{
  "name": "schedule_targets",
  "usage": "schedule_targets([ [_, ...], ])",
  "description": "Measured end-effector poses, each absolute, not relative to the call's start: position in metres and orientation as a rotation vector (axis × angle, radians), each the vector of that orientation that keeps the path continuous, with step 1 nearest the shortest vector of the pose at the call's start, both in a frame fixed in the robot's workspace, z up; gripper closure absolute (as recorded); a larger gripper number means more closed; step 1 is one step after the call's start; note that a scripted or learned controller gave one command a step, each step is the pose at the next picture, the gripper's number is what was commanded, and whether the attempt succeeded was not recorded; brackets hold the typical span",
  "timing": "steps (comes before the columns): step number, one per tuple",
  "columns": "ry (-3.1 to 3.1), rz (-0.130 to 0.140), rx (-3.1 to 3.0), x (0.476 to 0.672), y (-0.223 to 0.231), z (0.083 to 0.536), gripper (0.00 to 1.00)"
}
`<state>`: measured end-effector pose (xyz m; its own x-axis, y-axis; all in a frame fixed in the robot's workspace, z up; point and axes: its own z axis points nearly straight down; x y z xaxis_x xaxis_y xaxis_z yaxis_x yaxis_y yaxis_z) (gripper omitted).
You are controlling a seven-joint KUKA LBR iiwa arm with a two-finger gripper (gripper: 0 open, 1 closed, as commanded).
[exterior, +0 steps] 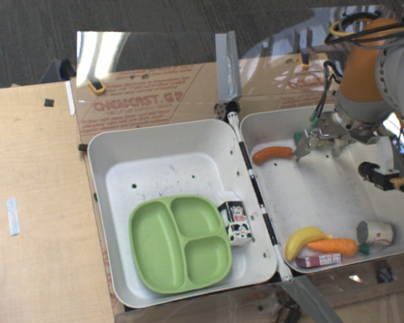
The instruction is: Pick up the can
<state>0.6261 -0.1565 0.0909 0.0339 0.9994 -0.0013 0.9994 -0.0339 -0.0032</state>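
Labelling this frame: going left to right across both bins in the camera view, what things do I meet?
Green divided plate → cow-print can → hot dog → banana → gripper → small cup lying on its side.

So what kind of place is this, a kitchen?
More likely a robot testing lab: a robot arm reaches over two white bins holding toy food like a banana, on a plain workbench.

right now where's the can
The can stands in the left bin, near its right wall, just right of the green divided plate.
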Motion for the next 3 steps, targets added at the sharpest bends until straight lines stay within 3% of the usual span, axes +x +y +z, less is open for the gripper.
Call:
schedule_targets([
  [1,-2.184,0.003,-2.257,0.511,-0.196,0.166,0.0],
  [2,-2.07,0.002,-2.365,0.63,-0.156,0.091,0.0],
  [3,-2.075,0.005,-2.362,0.63,-0.156,0.101,1.0],
])
